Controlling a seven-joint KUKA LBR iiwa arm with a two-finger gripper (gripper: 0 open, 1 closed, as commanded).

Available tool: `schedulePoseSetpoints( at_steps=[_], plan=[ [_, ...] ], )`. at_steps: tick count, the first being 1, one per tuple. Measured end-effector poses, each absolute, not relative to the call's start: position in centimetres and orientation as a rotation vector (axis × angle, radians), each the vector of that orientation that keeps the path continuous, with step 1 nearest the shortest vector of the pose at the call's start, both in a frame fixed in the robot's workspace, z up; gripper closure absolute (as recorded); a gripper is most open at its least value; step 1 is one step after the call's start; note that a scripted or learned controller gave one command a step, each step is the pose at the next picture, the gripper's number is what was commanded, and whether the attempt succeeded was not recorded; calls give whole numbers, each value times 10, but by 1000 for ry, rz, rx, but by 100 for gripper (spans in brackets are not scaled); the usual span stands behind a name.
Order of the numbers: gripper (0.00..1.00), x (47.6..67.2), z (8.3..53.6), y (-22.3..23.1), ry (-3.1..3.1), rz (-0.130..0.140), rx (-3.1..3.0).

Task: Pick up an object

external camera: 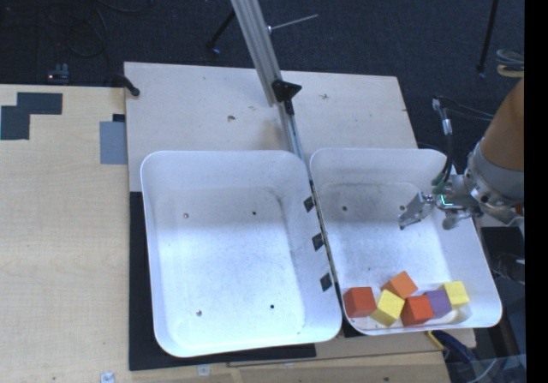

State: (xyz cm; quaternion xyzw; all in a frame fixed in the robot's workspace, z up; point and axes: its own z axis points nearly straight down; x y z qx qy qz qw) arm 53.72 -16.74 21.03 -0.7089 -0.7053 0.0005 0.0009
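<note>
Nothing has been picked yet: the gripper (413, 212) is seen empty above the right bin (368, 180), its finger state cannot be told, and the blocks (407, 298) are clustered at its 6 o'clock, ungrasped.

Around my station the floor (368, 21) is dark carpet, strewn with black cables (94, 4) near the far left corner. A thin stand leg (495, 8) rises at the far right. My worktop (60, 253) is pale wood on the left, with a few grey patches (111, 141) set into it near its far edge. A lighter beige board (205, 107) lies across the worktop's far middle, marked by a few small dark spots. A black mat (135, 287) shows along the near left side of the board. A ribbed aluminium post (253, 30) slants up from the board toward the far edge. Light falls evenly from above, with soft shadows.
</note>
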Motion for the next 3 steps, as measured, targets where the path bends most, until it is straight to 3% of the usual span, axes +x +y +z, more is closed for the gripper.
schedulePoseSetpoints(
  at_steps=[2,3],
  plan=[
    [0,537,210,-168,-2213,1,-2228],
    [0,519,262,-162,-2223,-2,-2222]
  ],
)
